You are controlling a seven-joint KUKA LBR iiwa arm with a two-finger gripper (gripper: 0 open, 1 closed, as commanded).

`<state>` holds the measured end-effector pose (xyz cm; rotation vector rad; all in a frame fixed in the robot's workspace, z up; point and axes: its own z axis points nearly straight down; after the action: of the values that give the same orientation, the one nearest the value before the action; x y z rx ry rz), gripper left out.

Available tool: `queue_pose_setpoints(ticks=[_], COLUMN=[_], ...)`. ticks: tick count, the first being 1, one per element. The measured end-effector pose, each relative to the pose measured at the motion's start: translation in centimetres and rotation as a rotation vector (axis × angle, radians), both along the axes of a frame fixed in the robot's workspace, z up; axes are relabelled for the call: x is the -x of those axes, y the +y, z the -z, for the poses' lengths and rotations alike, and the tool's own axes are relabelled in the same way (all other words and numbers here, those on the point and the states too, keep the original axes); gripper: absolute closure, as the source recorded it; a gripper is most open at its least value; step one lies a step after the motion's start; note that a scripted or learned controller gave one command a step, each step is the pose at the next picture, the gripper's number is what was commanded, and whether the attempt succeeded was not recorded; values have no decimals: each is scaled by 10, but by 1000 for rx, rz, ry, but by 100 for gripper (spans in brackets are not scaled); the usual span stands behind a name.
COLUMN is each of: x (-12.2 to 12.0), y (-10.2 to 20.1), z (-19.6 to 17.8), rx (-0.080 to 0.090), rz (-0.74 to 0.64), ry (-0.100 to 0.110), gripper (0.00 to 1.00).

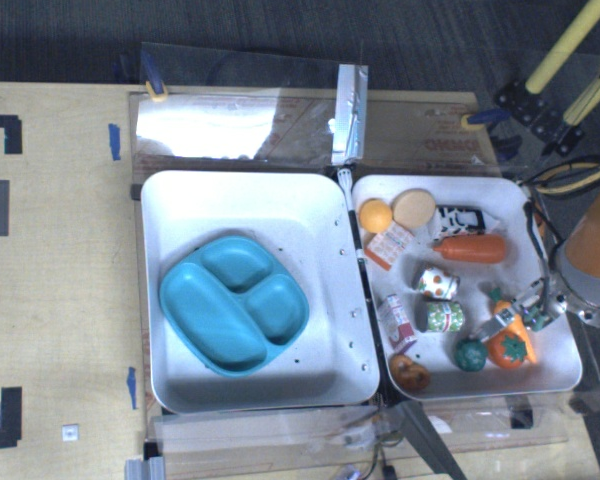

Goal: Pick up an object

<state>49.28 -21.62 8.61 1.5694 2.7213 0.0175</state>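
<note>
bench (50, 298): pale wood-look top with a few black tape marks on the left; dark carpet-ish floor behind it; yellow poles in the top right corner

left bin (180, 203): shallow white tray with rounded corners; a glossy teal divided plate (234, 302) with three compartments lies in it, set at a slant

right bin (565, 373): same kind of white tray, touching the left one along the middle; this is where all the small stuff is

objects: an orange ball (375, 215) just beside a tan round disc (414, 208); a long orange-red carrot-looking thing (471, 249) in front of a black-and-white item; a small patterned cup (437, 284); a green-and-white can (444, 317); a dark green ball (470, 355); a brownish fruit (409, 373) at the near edge; a small packet (394, 320) lying flat

arm: comes in from the right, cut off by the frame edge; kinda blurry there

claw (525, 313): low over the right side of the right bin, near an orange-and-green toy (511, 347); honestly can't tell if it's spread or pinched, too much clutter around it

hard to make out: the clear plastic sheet behind the bins is all glare
</note>
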Motion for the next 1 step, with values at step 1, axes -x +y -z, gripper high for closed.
queue_pose_setpoints(ticks=[1], x=[-57], y=[7], z=[0], rx=[13], rz=[-275], ry=[-2], gripper=[0])
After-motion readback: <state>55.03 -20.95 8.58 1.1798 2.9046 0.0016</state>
